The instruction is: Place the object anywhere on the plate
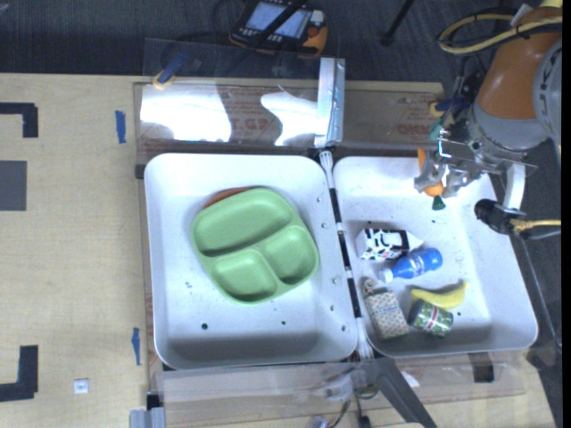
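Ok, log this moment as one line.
pincer: above right bin, carrot-like piece at tips | plate: left bin, nothing on it | bottle, banana, can: right bin

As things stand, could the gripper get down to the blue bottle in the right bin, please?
Probably yes. The blue bottle lies uncovered with nothing stacked on it, and the gripper hangs above the same bin; the banana and cow-patterned carton crowd its sides.

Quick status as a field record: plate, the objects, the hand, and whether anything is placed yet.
plate: green three-compartment plastic plate, in the left white bin
objects: blue bottle, yellow banana, green can, patterned pouch, black-and-white carton, all in the right white bin
hand: hand over the right bin's far end, something small and orange at its tip
placed: nothing on plate
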`<action>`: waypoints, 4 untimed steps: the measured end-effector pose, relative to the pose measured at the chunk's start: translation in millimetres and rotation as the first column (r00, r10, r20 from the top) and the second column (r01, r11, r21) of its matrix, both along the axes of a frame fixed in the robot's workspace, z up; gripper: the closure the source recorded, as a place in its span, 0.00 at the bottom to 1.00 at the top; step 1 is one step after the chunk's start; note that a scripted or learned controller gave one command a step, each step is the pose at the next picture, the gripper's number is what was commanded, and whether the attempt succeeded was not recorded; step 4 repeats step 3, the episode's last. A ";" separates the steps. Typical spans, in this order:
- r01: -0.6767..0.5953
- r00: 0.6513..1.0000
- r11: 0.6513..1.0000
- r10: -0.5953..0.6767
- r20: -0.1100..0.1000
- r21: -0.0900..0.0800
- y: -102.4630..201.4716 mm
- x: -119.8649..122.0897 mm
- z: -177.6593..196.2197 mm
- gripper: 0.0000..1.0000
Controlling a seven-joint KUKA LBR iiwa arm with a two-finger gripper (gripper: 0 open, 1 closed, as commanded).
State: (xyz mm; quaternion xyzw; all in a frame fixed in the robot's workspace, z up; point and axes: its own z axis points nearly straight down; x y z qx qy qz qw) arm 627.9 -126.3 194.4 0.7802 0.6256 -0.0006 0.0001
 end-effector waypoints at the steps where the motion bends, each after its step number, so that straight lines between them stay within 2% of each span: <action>1: 0.014 1.000 1.000 -0.014 -0.002 0.002 120.6 -23.2 -10.2 1.00; 2: -0.163 0.987 0.987 0.163 0.002 0.001 199.6 -25.5 6.3 1.00; 3: -0.163 0.987 0.987 0.163 0.002 0.001 199.4 -25.5 6.3 0.00; 4: -0.163 0.987 0.987 0.163 0.002 0.001 199.4 -25.5 6.3 0.00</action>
